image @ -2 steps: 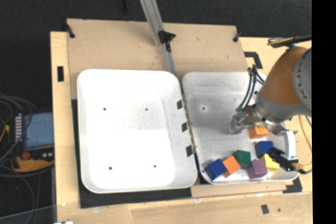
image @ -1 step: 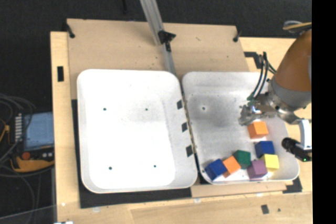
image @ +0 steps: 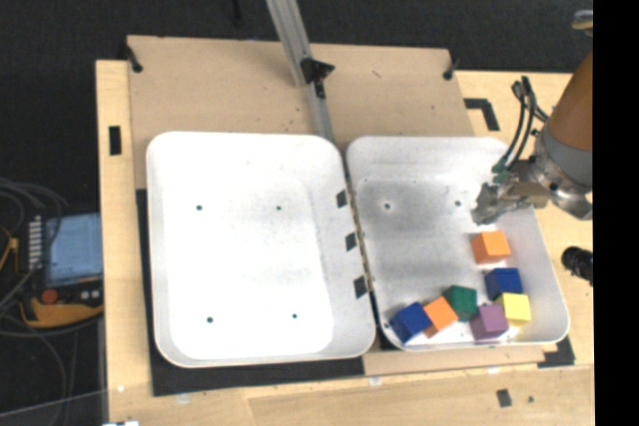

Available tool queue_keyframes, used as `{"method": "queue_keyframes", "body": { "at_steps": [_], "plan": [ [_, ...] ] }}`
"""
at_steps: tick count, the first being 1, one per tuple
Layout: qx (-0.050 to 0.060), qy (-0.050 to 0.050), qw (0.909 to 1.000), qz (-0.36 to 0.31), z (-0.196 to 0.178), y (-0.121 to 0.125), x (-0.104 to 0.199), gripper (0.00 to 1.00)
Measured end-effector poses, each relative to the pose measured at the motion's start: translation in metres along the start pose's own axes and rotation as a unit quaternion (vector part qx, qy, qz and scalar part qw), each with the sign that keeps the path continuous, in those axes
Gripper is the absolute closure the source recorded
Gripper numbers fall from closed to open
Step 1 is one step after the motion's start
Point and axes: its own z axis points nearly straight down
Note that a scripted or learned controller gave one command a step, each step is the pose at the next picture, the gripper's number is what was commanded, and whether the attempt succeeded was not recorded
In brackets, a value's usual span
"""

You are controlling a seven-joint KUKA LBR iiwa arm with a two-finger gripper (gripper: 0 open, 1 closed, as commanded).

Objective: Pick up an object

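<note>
Tan wood makes up the surface point(image: 115, 115) we look down on, with a brown board laid over its middle. On the left we see a shallow white plastic bin point(image: 245, 244) with rounded corners. Touching its right edge sits a second shallow white bin point(image: 419, 185), its floor smudged grey. Along this bin's front edge we find a blue cube point(image: 409, 321), then an orange cube point(image: 439, 312) touching it, then a dark green block point(image: 462, 299). Further right lie a purple cube point(image: 488, 320), a yellow cube point(image: 516, 306) and a dark blue cube point(image: 503, 281). A separate orange cube point(image: 490, 245) sits just behind them. Just above that cube hangs the grey metal pincer point(image: 489, 205), reaching in from the right; we cannot tell whether it is open or closed.
</note>
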Motion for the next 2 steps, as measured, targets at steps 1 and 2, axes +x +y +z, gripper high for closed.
{"method": "queue_keyframes", "body": {
  "at_steps": [1, 2],
  "plan": [
    [0.0, 0.0, 1.0, -0.001, -0.055, 0.007, 0.008, 1.0],
    [0.003, 0.001, 1.0, -0.002, -0.055, 0.031, 0.058, 1.0]
  ]
}}
